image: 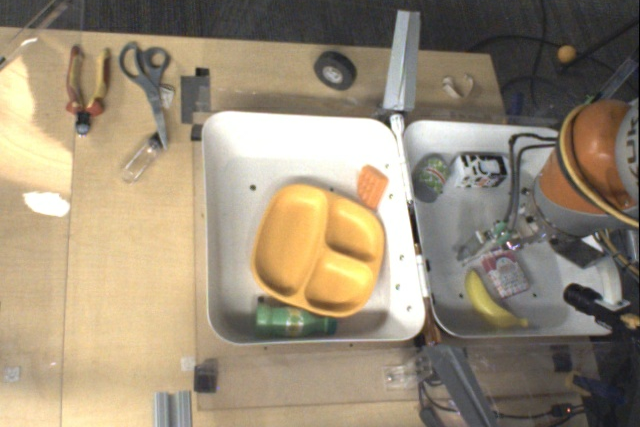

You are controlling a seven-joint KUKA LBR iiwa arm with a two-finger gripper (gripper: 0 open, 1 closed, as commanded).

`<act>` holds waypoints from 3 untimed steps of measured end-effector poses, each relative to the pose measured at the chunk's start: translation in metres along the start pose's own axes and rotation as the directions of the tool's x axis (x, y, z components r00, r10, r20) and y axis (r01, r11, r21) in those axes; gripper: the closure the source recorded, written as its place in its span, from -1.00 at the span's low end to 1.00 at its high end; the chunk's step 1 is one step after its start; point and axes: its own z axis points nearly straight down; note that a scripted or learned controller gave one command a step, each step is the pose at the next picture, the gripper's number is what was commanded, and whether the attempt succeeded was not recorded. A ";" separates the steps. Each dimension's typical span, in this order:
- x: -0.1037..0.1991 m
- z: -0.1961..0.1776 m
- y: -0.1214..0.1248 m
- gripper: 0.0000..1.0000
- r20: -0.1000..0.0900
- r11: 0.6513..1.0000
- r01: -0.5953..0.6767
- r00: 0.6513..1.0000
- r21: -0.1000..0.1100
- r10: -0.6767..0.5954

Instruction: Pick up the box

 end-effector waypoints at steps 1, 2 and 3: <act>-0.001 -0.001 -0.032 -1.00 0.002 0.984 -0.176 0.984 -0.004 0.176; -0.003 -0.012 -0.029 1.00 0.009 0.985 -0.174 0.985 -0.012 0.174; 0.051 -0.092 -0.006 1.00 -0.001 0.925 -0.380 0.925 0.008 0.380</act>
